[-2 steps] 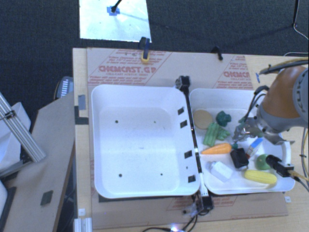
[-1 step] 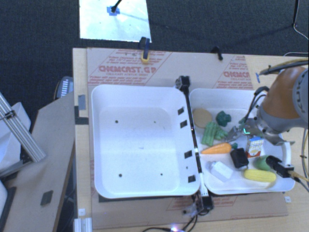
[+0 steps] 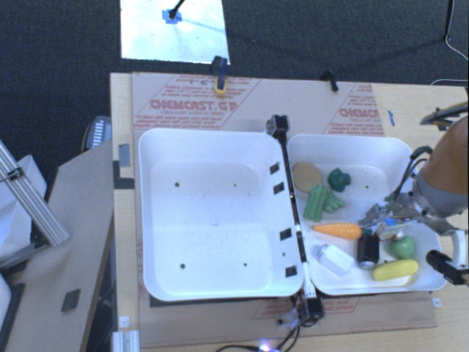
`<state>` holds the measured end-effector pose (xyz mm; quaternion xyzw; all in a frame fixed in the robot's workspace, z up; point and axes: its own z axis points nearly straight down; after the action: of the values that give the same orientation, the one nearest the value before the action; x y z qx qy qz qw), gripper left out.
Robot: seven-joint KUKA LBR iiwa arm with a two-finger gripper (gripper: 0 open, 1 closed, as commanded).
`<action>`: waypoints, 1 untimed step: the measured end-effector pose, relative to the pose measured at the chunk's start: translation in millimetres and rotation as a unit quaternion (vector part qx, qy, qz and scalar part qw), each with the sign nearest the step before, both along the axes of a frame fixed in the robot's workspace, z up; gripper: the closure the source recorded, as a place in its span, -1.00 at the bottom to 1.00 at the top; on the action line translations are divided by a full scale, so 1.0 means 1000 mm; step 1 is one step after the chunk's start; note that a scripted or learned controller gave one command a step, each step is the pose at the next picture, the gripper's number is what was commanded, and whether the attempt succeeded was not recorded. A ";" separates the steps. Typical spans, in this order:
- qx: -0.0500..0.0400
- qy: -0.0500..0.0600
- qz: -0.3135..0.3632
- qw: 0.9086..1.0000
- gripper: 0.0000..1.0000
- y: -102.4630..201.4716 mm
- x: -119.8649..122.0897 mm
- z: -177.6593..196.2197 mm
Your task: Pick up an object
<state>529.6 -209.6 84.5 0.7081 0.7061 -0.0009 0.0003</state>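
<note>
The right bin (image 3: 388,155) holds several toys. A tan disc (image 3: 307,175) and a dark green piece (image 3: 338,179) lie at the back, with a light green ridged piece (image 3: 322,201) in front of them. An orange carrot (image 3: 338,231) lies mid-bin and a small white bottle (image 3: 335,259) sits near the front. At the front right are a green ball (image 3: 402,248) and a yellow oblong piece (image 3: 395,270). My gripper (image 3: 382,219) hangs low over the bin, just right of the carrot's tip and above the green ball. Nothing is seen held in it.
The left bin (image 3: 154,196) sits beside the right one, and their shared rim (image 3: 289,211) carries black clips. Both rest on a cardboard sheet (image 3: 190,105) on the bench. The arm (image 3: 447,174) comes in over the right bin's right wall.
</note>
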 end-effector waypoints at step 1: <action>0.000 -0.003 0.002 1.000 1.00 0.003 0.003 0.011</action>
<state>532.4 -206.6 95.5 0.7066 0.7076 0.0012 0.0022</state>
